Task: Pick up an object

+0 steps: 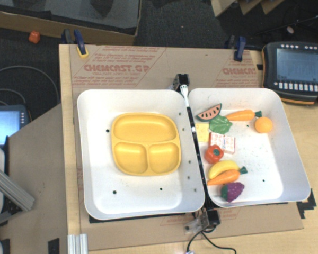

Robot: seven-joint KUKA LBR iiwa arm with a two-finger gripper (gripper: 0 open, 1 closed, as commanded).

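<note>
Count, bins: two white bins side by side, left bin (90, 157), right bin (286, 157), touching along the centre seam

Left bin contents: one yellow divided plate (146, 143), three compartments, one long across the top and two smaller below; sits centre of that bin, level

Right bin contents, all toy food, clustered along its left half:
- one watermelon slice (209, 111), top of cluster
- two carrots: upper carrot (239, 115) lying across, lower carrot (222, 177) just under the banana
- one orange (263, 125), round, touching the upper carrot's green tip
- one green leaf (220, 124)
- one flat pale yellow square (201, 133), partly under other pieces
- one red-and-white carton (222, 143)
- one tomato (214, 153), red, green stem
- one banana (222, 168)
- one purple grape bunch (232, 191), lowest piece, near the bin's bottom edge

Bench: two blue clamps (80, 44) on the board's top edge, one teach pendant (294, 70) upper right of the frame

Claw state: cannot tell
</note>
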